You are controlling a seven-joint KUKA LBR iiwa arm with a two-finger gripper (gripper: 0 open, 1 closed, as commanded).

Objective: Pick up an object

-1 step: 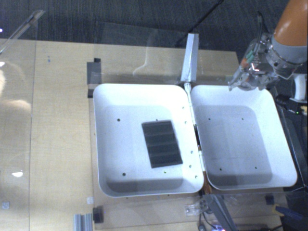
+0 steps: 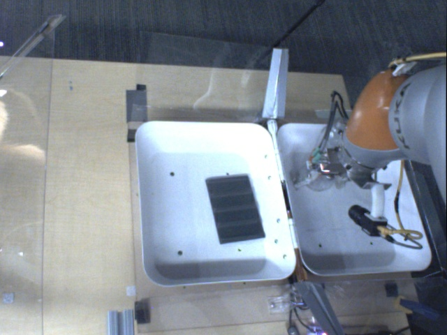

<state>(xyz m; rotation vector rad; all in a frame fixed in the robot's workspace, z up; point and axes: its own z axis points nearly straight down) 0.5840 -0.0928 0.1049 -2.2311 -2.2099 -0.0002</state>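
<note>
1 gripper: mine, low in the right bin; too blurred to tell its opening or any hold.
Object: dark ribbed pad, flat in the left bin, well apart.
Progress: I judge nothing lifted; reach, grasp and lift remain.

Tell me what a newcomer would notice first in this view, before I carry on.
The eye goes first to the dark ribbed pad, lying flat and slightly askew near the middle of the white left bin. Next comes the grey arm with its orange band, reaching in from the right. Its hand is over the upper left part of the right bin, well apart from the pad.
</note>
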